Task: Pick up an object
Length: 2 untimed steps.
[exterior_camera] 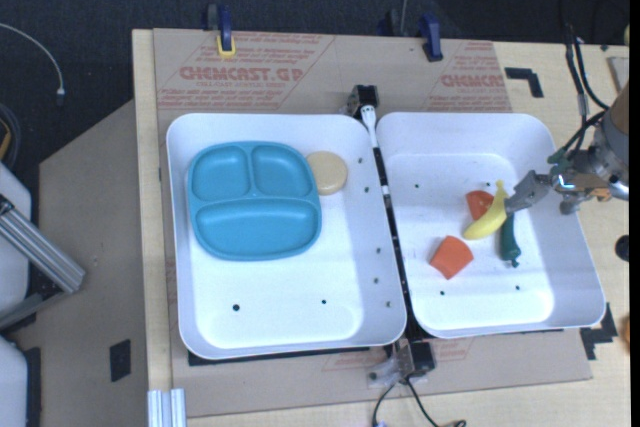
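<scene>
A brown-papered surface is filling the middle of the frame, its protective sheet carrying repeated red print that is reading "CHEMCAST" followed by letters that look like "G.P", with smaller lines beneath too fine to make out; the same wording is showing again, cut short, toward the upper right. Two blue clamps are pinning the sheet along the top edge.

On it, two white bins are sitting side by side. The left bin is holding a blue divided plate in its upper left area, with a pale round disc lying just beside the plate's upper right corner. The right bin is holding a small cluster right of centre: an orange block lowest and leftmost, a yellow banana lying over a red piece, and a dark green piece just to their right.

From the right edge of the frame, the tool is reaching in, its tip hanging at the banana's upper end; whether it is open or closed cannot be told from this angle, and nothing is visibly sitting between its parts.

The cluster's pieces are looking like light, smooth toy food, likely stiff and somewhat slippery. The banana, curved and narrow, would probably be best taken across its middle; the orange block, sitting apart with flat faces, is looking like the easier hold.
</scene>
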### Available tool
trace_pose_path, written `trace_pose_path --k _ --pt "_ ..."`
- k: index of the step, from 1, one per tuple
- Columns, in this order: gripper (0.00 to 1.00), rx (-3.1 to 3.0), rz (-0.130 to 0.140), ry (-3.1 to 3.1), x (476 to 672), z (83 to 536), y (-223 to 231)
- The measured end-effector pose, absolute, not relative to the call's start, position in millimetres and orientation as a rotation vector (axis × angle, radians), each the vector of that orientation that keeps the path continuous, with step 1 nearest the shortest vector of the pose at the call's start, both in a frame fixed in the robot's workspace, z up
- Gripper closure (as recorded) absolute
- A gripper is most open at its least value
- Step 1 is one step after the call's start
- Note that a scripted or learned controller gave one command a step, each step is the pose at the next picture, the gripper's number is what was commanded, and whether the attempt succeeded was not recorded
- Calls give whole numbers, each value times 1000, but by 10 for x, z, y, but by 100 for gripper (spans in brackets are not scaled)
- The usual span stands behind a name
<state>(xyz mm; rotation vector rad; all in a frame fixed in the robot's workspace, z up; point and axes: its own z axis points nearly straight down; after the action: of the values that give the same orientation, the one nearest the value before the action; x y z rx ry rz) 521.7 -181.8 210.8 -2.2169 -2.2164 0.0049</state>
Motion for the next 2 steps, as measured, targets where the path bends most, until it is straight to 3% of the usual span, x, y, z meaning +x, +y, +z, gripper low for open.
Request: trace_pose_path --k 2 --pt "0 -2218 5 -2216 5140 1066 -1771"
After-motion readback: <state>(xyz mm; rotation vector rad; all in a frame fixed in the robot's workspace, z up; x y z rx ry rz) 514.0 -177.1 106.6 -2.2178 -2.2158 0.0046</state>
